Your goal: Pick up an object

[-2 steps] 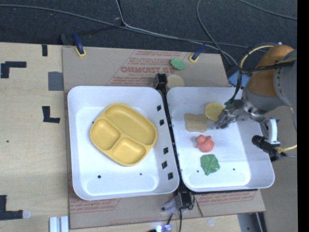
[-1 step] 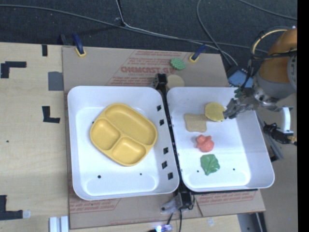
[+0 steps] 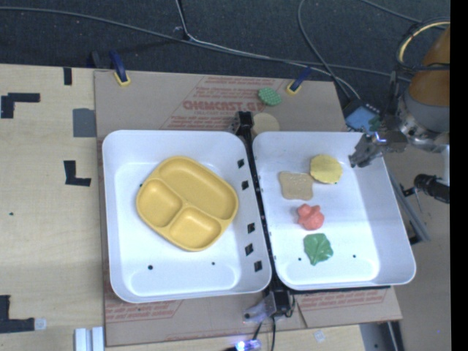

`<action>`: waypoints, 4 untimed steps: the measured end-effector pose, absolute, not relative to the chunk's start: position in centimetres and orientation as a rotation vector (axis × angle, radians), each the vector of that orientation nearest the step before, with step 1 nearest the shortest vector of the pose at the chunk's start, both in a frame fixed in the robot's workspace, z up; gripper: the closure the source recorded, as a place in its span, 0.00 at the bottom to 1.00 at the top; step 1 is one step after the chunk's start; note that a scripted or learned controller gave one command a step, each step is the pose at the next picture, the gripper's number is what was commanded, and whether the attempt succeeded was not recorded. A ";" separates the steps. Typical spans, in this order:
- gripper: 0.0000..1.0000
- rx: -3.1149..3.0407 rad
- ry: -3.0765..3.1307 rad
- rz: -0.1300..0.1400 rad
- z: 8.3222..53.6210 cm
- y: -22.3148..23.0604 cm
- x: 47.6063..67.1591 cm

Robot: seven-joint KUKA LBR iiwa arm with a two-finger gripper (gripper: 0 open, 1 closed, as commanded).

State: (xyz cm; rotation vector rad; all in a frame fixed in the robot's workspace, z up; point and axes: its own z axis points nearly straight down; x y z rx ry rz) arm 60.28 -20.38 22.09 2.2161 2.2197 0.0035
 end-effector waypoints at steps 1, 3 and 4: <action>1.00 2.218 2.226 -0.001 21.9 -16.4 58.6; 1.00 2.218 2.229 -0.002 23.3 -6.8 54.6; 1.00 2.217 2.231 -0.003 22.0 -1.3 53.0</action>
